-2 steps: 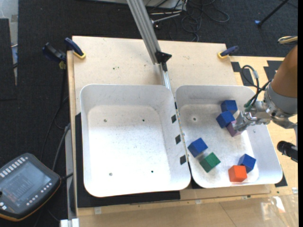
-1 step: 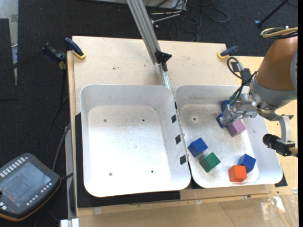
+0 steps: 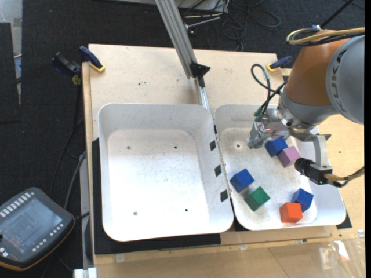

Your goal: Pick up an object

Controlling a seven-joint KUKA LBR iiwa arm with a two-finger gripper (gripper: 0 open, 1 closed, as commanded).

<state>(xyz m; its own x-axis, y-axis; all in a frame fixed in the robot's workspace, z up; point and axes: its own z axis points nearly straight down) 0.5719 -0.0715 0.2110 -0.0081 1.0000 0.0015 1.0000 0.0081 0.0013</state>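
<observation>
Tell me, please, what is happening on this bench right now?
A grey KUKA arm with an orange band reaches in from the right, its gripper low in the right-hand white bin, beside a small blue cube and a lilac cube. Nothing is visibly held. Further forward in that bin lie another blue cube, a green cube, a third blue cube and an orange-red cube.

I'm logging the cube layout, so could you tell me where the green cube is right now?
The green cube lies in the right bin, near its front edge, just below-right of a blue cube and left of the orange cube.
</observation>
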